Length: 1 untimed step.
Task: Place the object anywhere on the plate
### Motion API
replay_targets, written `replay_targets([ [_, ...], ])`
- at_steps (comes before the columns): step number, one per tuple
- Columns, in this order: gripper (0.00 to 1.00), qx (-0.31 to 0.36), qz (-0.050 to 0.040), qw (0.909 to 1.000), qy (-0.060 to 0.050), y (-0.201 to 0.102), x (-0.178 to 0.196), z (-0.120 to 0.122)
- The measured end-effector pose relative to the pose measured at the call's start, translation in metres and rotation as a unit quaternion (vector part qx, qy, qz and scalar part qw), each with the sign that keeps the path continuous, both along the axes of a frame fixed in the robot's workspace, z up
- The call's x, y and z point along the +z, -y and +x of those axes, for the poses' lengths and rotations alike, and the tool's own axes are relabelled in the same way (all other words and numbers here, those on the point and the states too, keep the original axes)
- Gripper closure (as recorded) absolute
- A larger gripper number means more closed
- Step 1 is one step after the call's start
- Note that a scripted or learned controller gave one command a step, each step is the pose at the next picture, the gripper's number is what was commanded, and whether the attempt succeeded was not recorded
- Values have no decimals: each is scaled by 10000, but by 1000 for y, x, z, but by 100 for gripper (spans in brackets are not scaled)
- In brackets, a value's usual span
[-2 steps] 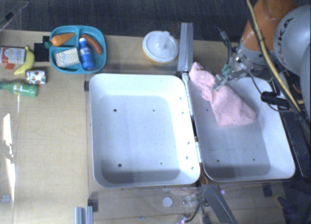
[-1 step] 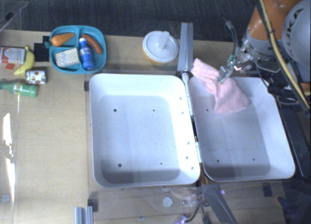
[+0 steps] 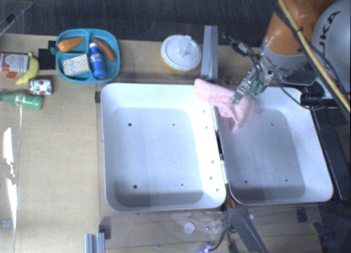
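Camera view showed the tool (image 3: 241, 94) pinching a pink cloth (image 3: 233, 109) between its fingers, above the right bin's (image 3: 285, 191) upper-left corner. From the tool, the cloth draped left and downward, its long axis across the rim toward the left bin (image 3: 153, 153). No plate was clearly identifiable.

Grey arm (image 3: 329, 24), orange band (image 3: 293, 5), black "KUKA" lettering, dark cables.

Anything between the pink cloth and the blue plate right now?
Nothing sits squarely between the pink cloth and the blue plate. A white lidded tub stands close beside that line, and toy food already occupies the plate's compartments.
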<state>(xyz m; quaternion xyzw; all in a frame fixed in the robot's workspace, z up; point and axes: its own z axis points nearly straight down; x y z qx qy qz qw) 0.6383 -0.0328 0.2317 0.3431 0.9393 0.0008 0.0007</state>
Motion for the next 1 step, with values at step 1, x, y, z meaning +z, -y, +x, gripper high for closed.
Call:
replay_targets([
  [1,100,1978,1,9802,-2,-40,-4,-13],
])
